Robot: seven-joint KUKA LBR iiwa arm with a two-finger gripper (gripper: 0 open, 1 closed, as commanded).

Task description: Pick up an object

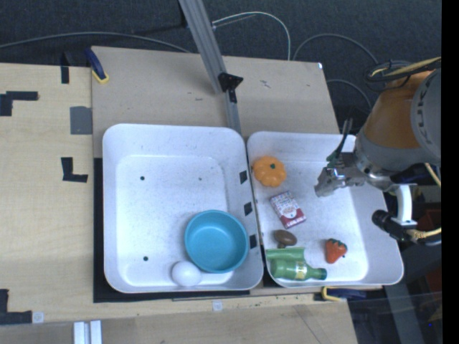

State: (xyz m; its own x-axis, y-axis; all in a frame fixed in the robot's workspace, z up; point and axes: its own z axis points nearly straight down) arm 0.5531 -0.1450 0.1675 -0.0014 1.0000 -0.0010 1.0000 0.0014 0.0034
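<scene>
Arm: the grey arm with its orange band is reaching in over the right bin's right rim.
Gripper: the gripper is hanging above the right bin's bare floor, toward its right side, touching none of the objects.
Jaws: they are blurring together at this angle, so I cannot tell how wide they are standing; nothing is showing between them.
Right bin objects: the orange pumpkin is sitting near the left wall toward the far edge; the red-and-white box is lying just below it; the brown piece is sitting beside the green bottle, which is lying along the near rim; the strawberry is resting toward the near right corner.
Left bin: the left bin is carrying a blue bowl near its near right corner, with a white ball touching the bowl's near left side.
</scene>
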